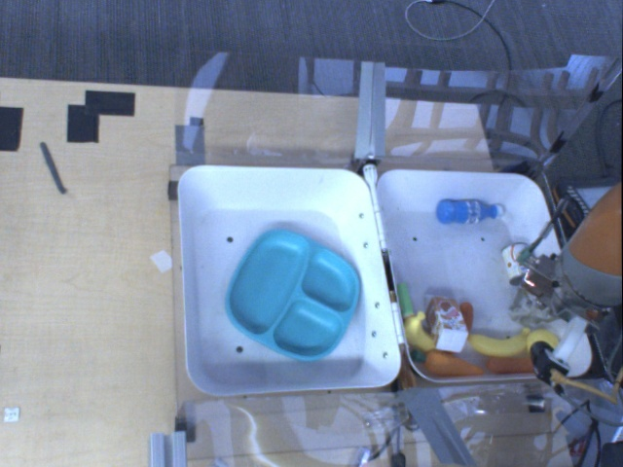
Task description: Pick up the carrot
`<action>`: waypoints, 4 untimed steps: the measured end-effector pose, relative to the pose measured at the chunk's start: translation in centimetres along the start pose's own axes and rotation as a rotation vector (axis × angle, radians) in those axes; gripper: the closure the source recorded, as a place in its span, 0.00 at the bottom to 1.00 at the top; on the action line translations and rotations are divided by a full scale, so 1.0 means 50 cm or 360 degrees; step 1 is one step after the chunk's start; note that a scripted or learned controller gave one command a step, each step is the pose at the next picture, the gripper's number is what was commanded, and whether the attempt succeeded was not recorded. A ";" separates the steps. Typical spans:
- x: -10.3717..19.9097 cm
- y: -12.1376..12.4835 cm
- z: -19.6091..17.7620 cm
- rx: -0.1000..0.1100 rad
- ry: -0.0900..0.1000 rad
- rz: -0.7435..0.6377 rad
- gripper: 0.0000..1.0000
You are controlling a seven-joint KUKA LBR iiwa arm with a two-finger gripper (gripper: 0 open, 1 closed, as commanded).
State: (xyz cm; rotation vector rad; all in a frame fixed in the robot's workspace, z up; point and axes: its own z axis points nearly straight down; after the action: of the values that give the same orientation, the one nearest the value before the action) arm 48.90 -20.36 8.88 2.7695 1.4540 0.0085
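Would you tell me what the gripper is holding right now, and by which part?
Nothing that can be seen: the gripper sits at the right bin's edge, apart from the carrot.

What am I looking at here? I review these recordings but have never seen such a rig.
One camera looks down at a slant on a bench with two shallow white bins. The left bin holds a blue divided plate. The right bin holds a blue bottle, a banana, a small packet and the orange carrot at its near edge. The grey and orange robot arm reaches in from the right; its gripper sits over the right bin's edge. I see nothing held.
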 end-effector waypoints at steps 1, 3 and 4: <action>0.017 -0.008 0.000 -0.0002 0.0003 0.0430 1.00; -0.007 0.004 0.001 0.0016 0.0005 -0.0088 1.00; 0.043 -0.026 -0.001 -0.0001 0.0004 0.0590 1.00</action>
State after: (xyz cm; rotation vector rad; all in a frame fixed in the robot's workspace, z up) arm 49.06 -17.85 8.89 2.9917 0.9189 0.0161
